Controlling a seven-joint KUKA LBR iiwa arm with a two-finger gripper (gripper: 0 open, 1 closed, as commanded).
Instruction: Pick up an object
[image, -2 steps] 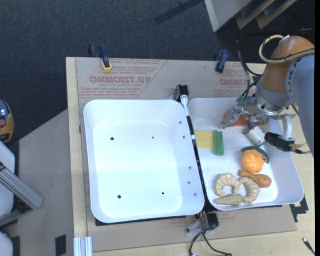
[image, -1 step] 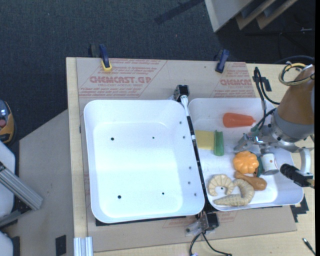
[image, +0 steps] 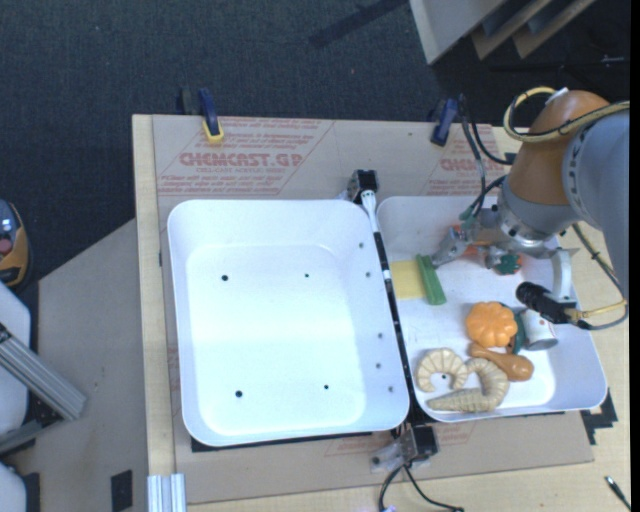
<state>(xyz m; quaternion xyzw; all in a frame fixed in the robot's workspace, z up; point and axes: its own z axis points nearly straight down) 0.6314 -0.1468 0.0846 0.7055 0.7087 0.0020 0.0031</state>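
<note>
The right bin (image: 585, 385) holds several objects. A yellow sponge (image: 404, 280) with a green handle (image: 432, 281) lies at its left wall. An orange pumpkin (image: 491, 323) sits in the middle, with a brown-orange gourd (image: 507, 363) just below it. Two beige curled pieces (image: 443, 368) (image: 482, 388) lie at the front. A small grey-white cylinder (image: 541, 331) rests to the right of the pumpkin. My gripper (image: 478, 243) hangs low over the back of this bin, behind the pumpkin and to the right of the green handle, with nothing seen in it.
The left bin (image: 180, 240) lies beside the right one, sharing a dark divider (image: 385, 290). Both rest on a brown board (image: 250, 150) held by clamps (image: 209, 115) at the back. The grey arm with its orange band (image: 548, 160) covers the right bin's back right corner, cables trailing.
</note>
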